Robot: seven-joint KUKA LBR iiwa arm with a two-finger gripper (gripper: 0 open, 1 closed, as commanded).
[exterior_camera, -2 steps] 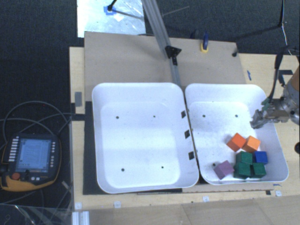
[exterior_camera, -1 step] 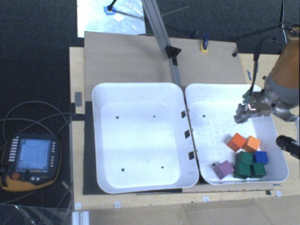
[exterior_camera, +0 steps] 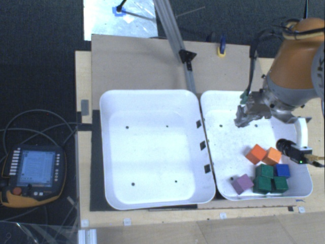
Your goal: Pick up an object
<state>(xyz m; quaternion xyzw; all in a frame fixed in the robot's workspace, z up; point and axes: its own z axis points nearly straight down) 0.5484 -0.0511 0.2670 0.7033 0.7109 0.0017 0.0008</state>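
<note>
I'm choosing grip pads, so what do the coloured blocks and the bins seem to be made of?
The orange blocks, purple block, green blocks and blue block look like painted wood or foam: flat matte faces, crisp edges, no shine. I cannot tell which. The right bin and left bin look like smooth moulded white plastic, with rounded rims.

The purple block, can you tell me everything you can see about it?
The purple block is a small, plain cube, a soft lilac colour with a matte look, possibly wood or foam. It lies in the right bin, near the front edge, turned a little askew. It sits left of the green blocks, very close to them; whether they touch is unclear. The gripper is well away from it, farther back in the bin.
</note>
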